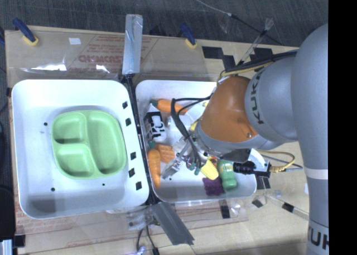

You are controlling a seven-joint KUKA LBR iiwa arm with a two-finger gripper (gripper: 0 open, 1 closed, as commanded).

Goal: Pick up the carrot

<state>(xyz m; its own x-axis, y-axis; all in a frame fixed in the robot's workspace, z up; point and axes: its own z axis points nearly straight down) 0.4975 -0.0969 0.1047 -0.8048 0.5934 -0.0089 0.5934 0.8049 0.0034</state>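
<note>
A: From the camera view, where is the carrot (154,166)?

B: In the right bin (184,87), lying along its left wall, near the front corner. Another orange piece (165,105) sits at the back of that bin, and a black-and-white item (154,126) lies between them.

A: And the gripper (177,166)?

B: Low over the bin's middle, just beside the carrot. Whether it is spread or closed, I cannot tell; nothing is visibly held.

A: How should the grasp go?

B: I'd line up across the carrot's narrow width, staying off the wall, and avoid the yellow, green and purple toys (218,177) on the right. The left bin holds a green divided plate (89,143).
</note>
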